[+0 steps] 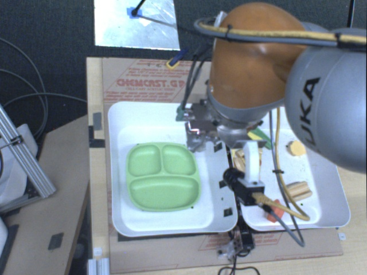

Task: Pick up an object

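Observation:
My gripper (197,141) hangs below the orange wrist, over the far right corner of the left bin (117,153), just beyond the green divided plate (163,175). No object shows in it. The right bin (338,202) holds small items: a yellow piece (296,148), a wooden block (299,191), a red-orange piece (276,210) at the front, a green piece (261,135) and a tan piece (237,160) partly under the arm. The arm hides much of the right bin's far side.
The green plate has three compartments and fills most of the left bin's floor. A raised divider (221,211) separates the two bins. Cardboard (143,82) lies beyond them, with a shiny sheet (135,16) further back.

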You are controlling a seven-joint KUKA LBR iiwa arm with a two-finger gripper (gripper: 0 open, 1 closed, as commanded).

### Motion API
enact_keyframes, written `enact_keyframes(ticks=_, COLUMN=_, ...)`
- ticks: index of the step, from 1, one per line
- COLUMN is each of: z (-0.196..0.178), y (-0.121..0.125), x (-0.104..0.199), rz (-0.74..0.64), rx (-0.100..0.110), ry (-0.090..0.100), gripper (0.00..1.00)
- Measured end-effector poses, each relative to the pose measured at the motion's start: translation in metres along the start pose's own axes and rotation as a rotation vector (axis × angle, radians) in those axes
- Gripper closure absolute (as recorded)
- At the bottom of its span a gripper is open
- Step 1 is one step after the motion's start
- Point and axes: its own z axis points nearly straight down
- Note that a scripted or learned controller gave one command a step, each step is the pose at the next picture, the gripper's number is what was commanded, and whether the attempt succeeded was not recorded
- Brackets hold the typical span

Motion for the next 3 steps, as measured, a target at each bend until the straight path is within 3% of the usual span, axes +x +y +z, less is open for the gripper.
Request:
enact_keyframes(ticks=1, z=0.170, y=-0.001, x=-0.034, rz=0.012, rx=0.010, ry=-0.005, gripper=1.00)
enact_keyframes(ticks=2, z=0.027, y=0.003, x=-0.059, rz=0.008, rx=-0.023, ry=0.004, gripper=1.00)
enact_keyframes(ticks=3, z=0.246, y=0.040, x=-0.047, rz=0.009, rx=-0.014, ry=0.002, gripper=1.00)
